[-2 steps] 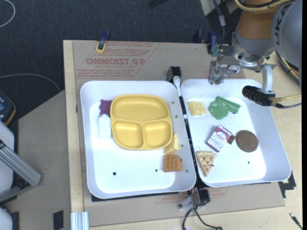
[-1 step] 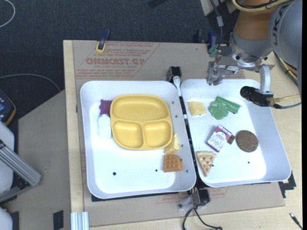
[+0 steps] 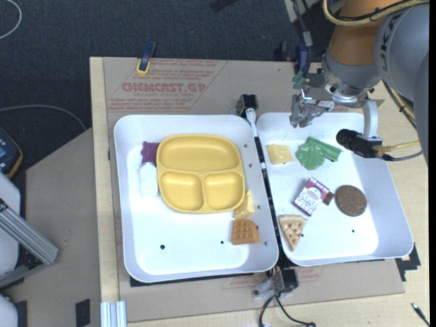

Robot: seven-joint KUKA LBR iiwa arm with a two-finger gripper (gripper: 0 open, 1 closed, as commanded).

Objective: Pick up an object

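Hovering at the right bin's [image 3: 381, 247] far rim, gripper [image 3: 302, 119] with grip state impossible to tell; nearest: cheese slice [image 3: 279, 154] just below-left, green toy [image 3: 317, 152] below-right, long axis crosswise

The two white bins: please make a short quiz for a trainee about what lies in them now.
1. True or false: the yellow tray lies in the right bin.
2. Which item lies nearest the gripper? A) green piece B) brown disc C) waffle piece
3. Fill in: the pink packet lies in the ____ bin.

Key: 1 false, it is in the left bin; 2 A; 3 right.
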